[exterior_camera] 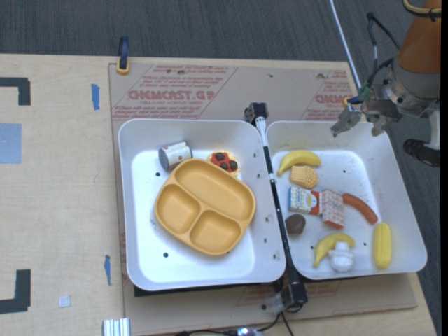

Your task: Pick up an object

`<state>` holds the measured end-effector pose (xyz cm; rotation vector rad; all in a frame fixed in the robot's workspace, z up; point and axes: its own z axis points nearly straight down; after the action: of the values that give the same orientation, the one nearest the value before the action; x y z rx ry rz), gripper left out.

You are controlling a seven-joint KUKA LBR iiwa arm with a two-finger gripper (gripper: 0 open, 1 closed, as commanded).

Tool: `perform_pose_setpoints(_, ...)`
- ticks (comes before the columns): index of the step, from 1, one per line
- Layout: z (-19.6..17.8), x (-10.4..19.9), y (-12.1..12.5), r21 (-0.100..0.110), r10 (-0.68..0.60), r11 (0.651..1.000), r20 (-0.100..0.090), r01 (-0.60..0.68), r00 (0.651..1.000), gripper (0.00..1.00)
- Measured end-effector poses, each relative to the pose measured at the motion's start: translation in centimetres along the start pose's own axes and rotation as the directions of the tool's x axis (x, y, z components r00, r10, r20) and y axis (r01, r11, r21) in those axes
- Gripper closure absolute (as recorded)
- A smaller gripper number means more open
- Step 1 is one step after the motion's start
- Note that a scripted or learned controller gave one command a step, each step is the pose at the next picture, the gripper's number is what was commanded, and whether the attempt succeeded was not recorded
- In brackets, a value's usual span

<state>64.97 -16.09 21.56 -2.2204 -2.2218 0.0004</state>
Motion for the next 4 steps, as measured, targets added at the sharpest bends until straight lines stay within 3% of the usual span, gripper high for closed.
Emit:
perform_pose_setpoints(1, 13.0, 2.3, -1.1, -0.003, -0.001, 1.0, 0.001, 0.001, 1.0, 0.0)
perform_pose_setpoints(2, 13.0, 6.5, -2.2, 0.0, -0.001, 1.0, -0.001, 0.001, 1.0, 0.0)
perform_pose_setpoints(3, 13.0, 6.6, -3.4, -0.001, 0.001, 1.0, 0.0, -0.001, 1.0, 0.0)
perform_pose_setpoints(4, 13.0, 5.4, -10.3, -0.001, 0.002, 1.0, 0.001, -0.002, 1.0, 0.0)
